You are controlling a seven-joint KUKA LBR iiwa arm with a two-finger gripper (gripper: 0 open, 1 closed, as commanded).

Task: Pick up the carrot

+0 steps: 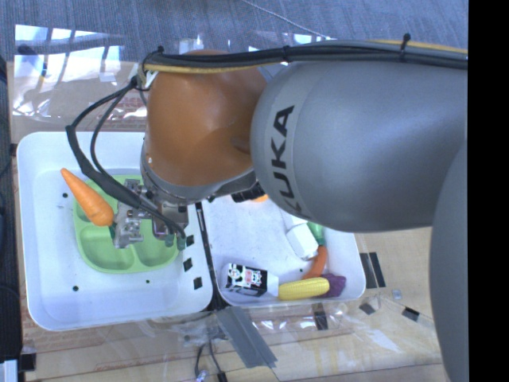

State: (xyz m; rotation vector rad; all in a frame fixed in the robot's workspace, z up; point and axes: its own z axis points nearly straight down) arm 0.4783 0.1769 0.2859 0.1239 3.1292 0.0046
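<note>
Orange carrot [87,197] lying on the left edge of a green tray [103,253] in the left white bin [40,293], big grey arm [358,134] hanging over the tray, gripper [147,225] just beside the carrot, maybe not touching it, yellow corn [302,288] in the right bin [350,281]

Carrot [87,198] on tray's [99,257] left rim, in left bin [40,237], pincer [147,228] just right
</note>
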